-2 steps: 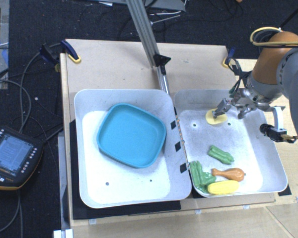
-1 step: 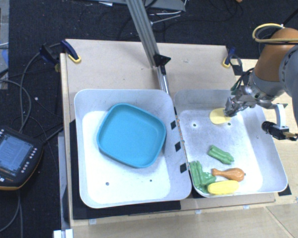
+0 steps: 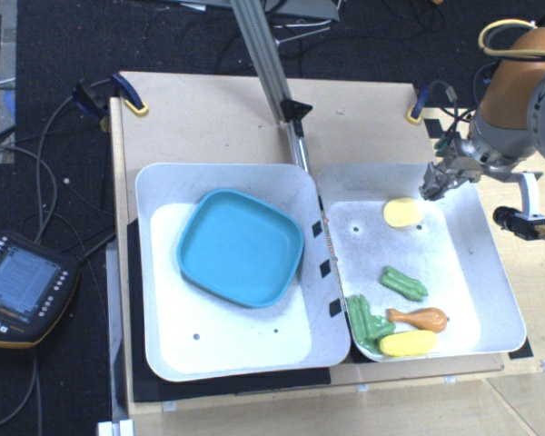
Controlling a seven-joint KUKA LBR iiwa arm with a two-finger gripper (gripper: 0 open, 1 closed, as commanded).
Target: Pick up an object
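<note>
In the right bin [image 3: 490,271] lie a pale yellow round piece [image 3: 402,213], a green pickle-like piece [image 3: 404,283], a green leafy piece [image 3: 364,321], an orange-brown drumstick [image 3: 419,317] and a yellow piece [image 3: 407,343] at the front edge. My gripper [image 3: 434,185] hangs over the back of that bin, just right of and above the pale yellow round piece. Nothing shows between its dark fingers.
A blue square plate [image 3: 241,247] lies in the left bin [image 3: 163,334]. A slanted metal pole [image 3: 265,53] crosses the back of the bench. Clamps [image 3: 127,94] sit at the bench's rear corners. A teach pendant [image 3: 18,289] lies on the floor at left.
</note>
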